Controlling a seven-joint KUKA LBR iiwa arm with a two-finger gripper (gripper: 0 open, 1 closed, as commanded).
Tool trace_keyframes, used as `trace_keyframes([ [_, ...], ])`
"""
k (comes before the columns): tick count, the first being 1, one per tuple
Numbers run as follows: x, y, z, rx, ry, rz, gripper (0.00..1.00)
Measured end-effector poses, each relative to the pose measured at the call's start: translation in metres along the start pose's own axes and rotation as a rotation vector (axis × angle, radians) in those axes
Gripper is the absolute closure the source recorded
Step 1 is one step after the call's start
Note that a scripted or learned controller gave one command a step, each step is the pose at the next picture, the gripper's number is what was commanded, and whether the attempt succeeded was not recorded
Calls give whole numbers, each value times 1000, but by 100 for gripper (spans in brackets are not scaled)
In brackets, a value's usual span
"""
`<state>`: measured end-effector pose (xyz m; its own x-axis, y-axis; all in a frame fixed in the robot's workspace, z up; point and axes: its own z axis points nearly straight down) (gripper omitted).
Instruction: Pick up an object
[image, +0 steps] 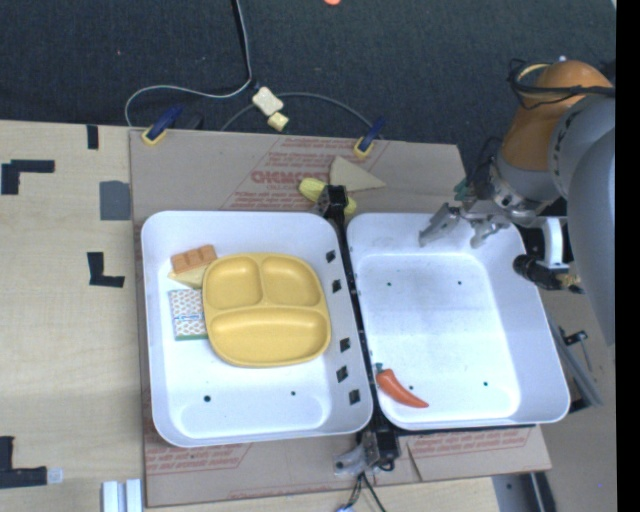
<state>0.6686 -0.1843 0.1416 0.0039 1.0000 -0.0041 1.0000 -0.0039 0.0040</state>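
A small orange carrot-shaped object (401, 390) lies near the front left corner of the right bin (520, 345). In the left bin (160, 300) sits a yellow divided plate (267, 308), with a tan bread-like piece (193, 262) and a patterned flat packet (186, 313) at its left side. My gripper (462, 229) hangs over the back edge of the right bin, far from the carrot. Its two grey fingers (436, 228) are spread apart, with nothing between them.
The grey arm with its orange band (545, 125) comes in from the right, above the right bin's back right corner. Black clips (337, 203) run along the divider between the bins. Blue clamps and a cable lie on the cardboard behind the bins.
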Motion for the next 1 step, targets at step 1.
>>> trace_keyframes([
  [1, 96, -78, 53, 15, 9, -9, 0],
])
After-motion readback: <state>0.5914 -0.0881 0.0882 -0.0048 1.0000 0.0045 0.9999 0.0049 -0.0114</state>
